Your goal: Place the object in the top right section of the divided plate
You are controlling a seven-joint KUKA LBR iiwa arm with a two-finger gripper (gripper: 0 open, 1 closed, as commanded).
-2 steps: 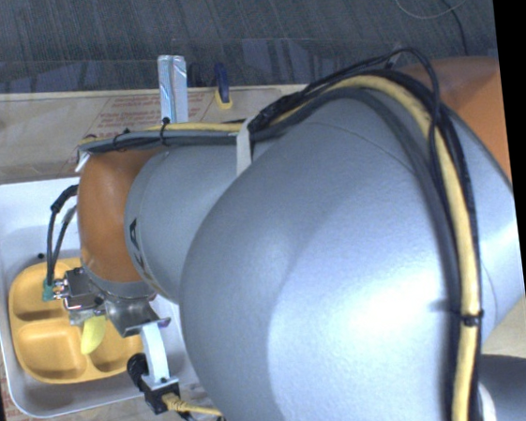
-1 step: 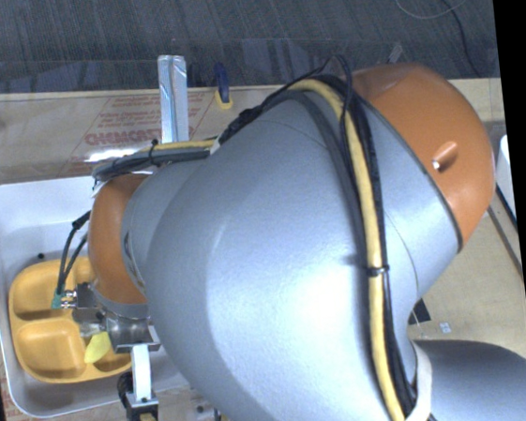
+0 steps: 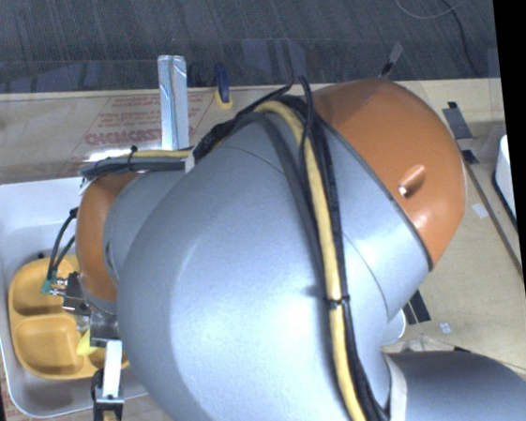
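Observation:
A yellow divided plate [image 3: 41, 320] lies in the left white bin [image 3: 0, 221], with two of its sections showing at the bin's left side. The grey arm with its orange band [image 3: 400, 170] covers most of the view and reaches over the plate's right part. The gripper end [image 3: 77, 297] sits low over the plate's right edge, mostly hidden under the wrist. I cannot make out any object on the plate or at the gripper.
A metal post [image 3: 175, 102] stands behind the left bin on the cardboard-lined bench [image 3: 92, 120]. Yellow and black cables [image 3: 328, 245] run along the arm. The right bin is hidden under the arm.

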